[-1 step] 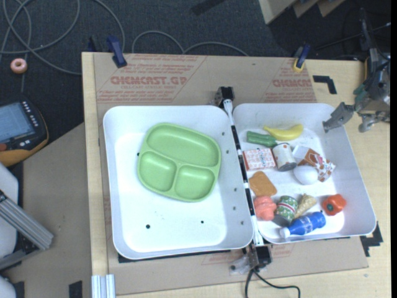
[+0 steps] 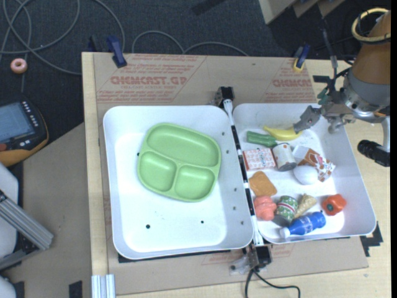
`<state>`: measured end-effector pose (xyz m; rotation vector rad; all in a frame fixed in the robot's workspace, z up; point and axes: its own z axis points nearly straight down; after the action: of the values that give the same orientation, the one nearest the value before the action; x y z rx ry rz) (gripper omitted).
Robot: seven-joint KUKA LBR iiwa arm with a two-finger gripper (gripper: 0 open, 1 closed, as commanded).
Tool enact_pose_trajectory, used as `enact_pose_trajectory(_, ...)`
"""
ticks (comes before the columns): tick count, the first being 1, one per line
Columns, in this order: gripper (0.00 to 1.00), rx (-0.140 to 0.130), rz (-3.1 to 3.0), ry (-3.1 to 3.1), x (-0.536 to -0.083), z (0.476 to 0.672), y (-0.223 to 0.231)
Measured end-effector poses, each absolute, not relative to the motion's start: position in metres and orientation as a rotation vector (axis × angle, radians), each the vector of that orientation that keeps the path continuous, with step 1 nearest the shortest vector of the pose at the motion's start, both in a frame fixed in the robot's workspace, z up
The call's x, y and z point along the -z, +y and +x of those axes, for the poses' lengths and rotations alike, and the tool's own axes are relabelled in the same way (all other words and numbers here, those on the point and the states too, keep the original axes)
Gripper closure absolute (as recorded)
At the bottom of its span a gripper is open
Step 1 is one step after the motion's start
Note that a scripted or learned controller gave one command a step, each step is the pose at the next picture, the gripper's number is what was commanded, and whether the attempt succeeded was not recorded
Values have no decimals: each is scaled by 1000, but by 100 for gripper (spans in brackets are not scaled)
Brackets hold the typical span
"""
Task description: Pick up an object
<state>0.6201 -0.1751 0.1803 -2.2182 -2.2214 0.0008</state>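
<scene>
Camera view showed the gripper point(image 2: 308, 119) hovering just above the curved yellow plastic banana point(image 2: 280, 132), apparently carrying nothing. Finger state could not be told; the pick was judged not yet done.

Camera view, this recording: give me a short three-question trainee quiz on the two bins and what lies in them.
1. True or false: the green divided plate lies in the left bin.
2. Multiple choice: which item lies nearest the gripper? A) the blue bottle B) the yellow banana C) the orange tomato-like piece
3. Fill in: the arm reaches over the ____ bin.

Key: 1. True; the plate is the one large item there. 2. B; the banana lies at the top of the right bin, just beside the gripper, while the bottle and the orange piece lie near its lower edge. 3. right.
</scene>
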Motion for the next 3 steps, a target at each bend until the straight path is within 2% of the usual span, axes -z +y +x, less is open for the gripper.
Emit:
enact_pose_trajectory(1,0,0,-2217,-2221,-177,622,-101)
enact_pose_trajectory(2,0,-2,-2221,-2219,-84,620,-152)
enact_pose_trajectory(3,0,-22,-2214,-2203,-82,662,-98)
